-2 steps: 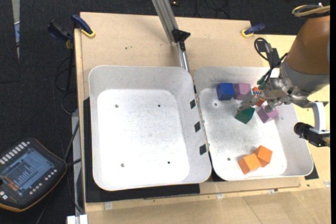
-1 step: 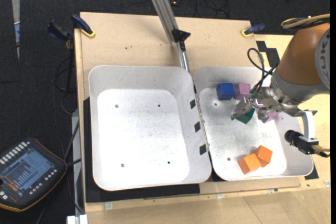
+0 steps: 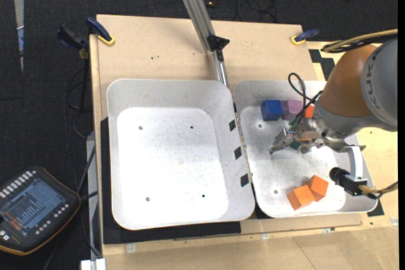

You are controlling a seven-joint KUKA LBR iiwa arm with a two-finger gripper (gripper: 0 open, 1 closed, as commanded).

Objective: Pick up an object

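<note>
We had the gripper [image 3: 283, 143] hovering low in the right bin [image 3: 253, 155], fingers spread and gripping nothing, just below the blue block [image 3: 271, 110].

left bin [image 3: 126, 136] open — right bin [image 3: 266, 196] crowded by blocks [image 3: 308, 192].
</note>
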